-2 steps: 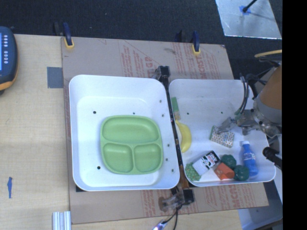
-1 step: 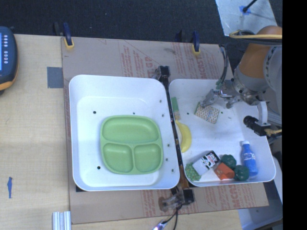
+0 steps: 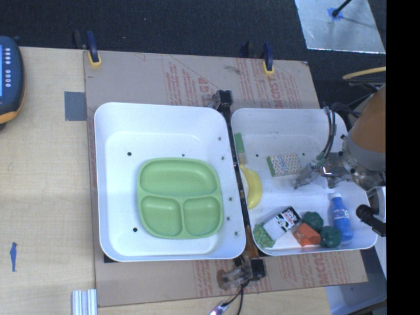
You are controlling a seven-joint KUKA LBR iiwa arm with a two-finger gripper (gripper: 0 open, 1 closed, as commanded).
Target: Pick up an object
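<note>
Over on the left, the left bin (image 3: 105, 176) held a green divided plate (image 3: 178, 197), lying flat. The right bin (image 3: 282, 120) carried the clutter: a yellow piece (image 3: 253, 186) against its left wall, a patterned packet (image 3: 284, 164) further back, then a black-and-white pack (image 3: 286, 219), an orange block (image 3: 306, 233), a dark green lump (image 3: 323, 230) and a blue bottle (image 3: 339, 217) along the near side. From the right the arm (image 3: 367, 133) reached in low over that bin's right half. The hand (image 3: 314, 174) hung beside the packet, above the bottle, fingers spread apart, nothing between them.
</note>
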